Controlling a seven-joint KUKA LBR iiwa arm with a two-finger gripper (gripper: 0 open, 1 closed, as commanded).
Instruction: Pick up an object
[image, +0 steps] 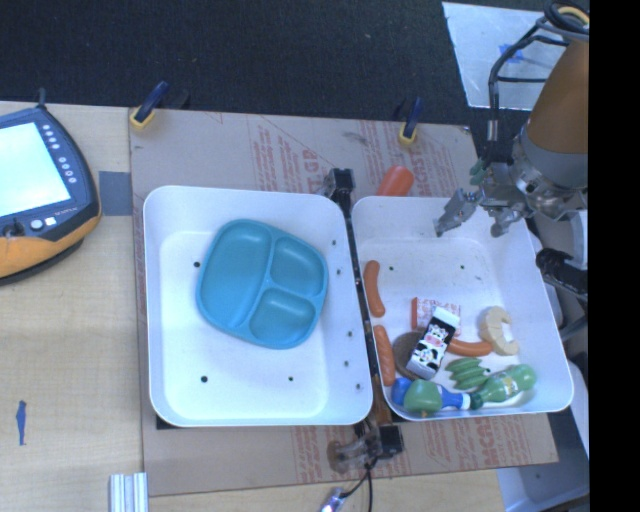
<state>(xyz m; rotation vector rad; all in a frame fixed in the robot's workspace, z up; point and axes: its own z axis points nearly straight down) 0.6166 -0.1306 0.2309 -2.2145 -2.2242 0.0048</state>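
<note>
Gripper (474, 216) hangs over the far end of the right bin (520, 262), jaws spread apart, nothing between them. All places below are relative to the right bin. Grey wrist with orange band comes in from its far right corner. Objects sit mostly in the bin's near half: black-and-white cow-print carton (433, 346) near the middle, tilted, with a small red-and-white packet (432, 308) just behind it, touching or nearly so. Orange sausage (374, 288) lies along the left wall, a second orange sausage (384, 354) further toward the near end on the same side. Carrot-like orange piece (470, 348) just right of the carton, touching a tan bagel ring (499, 331) by the right wall. Green pea pod pieces (464, 372) and a green bottle (505, 386) at the near right corner; a green and blue toy (428, 397) at the near edge. All are well apart from the gripper. Left of the bin, the left bin (170, 300) holds a blue divided plate (264, 283). An orange object (396, 181) lies on the bench just beyond the bin's far left corner. A tablet-like pendant (38, 195) sits far left on the bench (70, 340).
</note>
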